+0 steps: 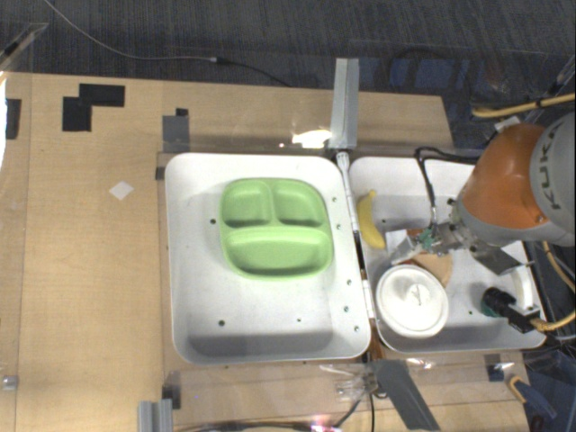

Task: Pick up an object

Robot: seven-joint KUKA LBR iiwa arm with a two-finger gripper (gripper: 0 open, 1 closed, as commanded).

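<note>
The tool (430,239) is hovering low in the crowded right bin (504,327), its grip unclear, beside a banana (369,221) lying along the left wall and a white lid (412,300) sitting nearby.

A single fixed camera is looking down on the bench (81,268) from above at a slight slant, taking in both white bins side by side: the left bin (193,268) is sitting near the middle of the view and the right bin (468,318) toward its right side. The arm (517,187) is entering from the right. Dark carpet (270,16) is running beyond the bench's far edge, along the top.
</note>
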